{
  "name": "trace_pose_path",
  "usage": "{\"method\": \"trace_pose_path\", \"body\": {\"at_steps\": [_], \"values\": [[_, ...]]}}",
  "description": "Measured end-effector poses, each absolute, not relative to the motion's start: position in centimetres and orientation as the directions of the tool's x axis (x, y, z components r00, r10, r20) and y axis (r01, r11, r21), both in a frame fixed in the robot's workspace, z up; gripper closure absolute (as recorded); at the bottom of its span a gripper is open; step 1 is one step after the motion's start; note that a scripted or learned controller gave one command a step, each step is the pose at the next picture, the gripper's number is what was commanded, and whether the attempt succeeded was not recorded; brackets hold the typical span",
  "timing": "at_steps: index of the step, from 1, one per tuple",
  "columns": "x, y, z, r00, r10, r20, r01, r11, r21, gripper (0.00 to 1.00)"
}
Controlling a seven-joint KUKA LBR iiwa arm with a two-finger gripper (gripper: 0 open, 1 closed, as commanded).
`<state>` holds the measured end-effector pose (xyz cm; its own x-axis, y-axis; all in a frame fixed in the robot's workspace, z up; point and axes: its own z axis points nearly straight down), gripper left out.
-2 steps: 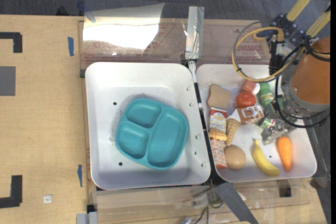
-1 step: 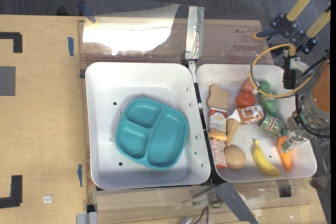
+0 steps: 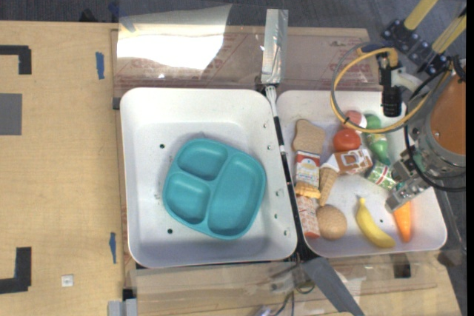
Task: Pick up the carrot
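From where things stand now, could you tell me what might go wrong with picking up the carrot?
1. The carrot lies against the right bin's corner wall, so the hand may strike the wall while closing.
2. The banana lies just beside the carrot; it could be nudged or caught instead.
3. Loose cables hang over the crowded bin and might snag.

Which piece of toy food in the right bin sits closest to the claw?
The carrot, the orange piece at the bin's right edge, just below the claw. The banana lies further left, and the potato further still.
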<state>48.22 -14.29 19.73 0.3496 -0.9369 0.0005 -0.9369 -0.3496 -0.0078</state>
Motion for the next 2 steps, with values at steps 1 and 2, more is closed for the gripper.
{"method": "trace_pose_path", "body": {"at_steps": [1, 2], "values": [[48.29, -14.2, 20.51, 0.345, -0.939, -0.005, -0.939, -0.345, -0.009, 1.0], [48.48, -14.02, 21.49, 0.342, -0.94, -0.007, -0.94, -0.342, -0.014, 1.0]]}}
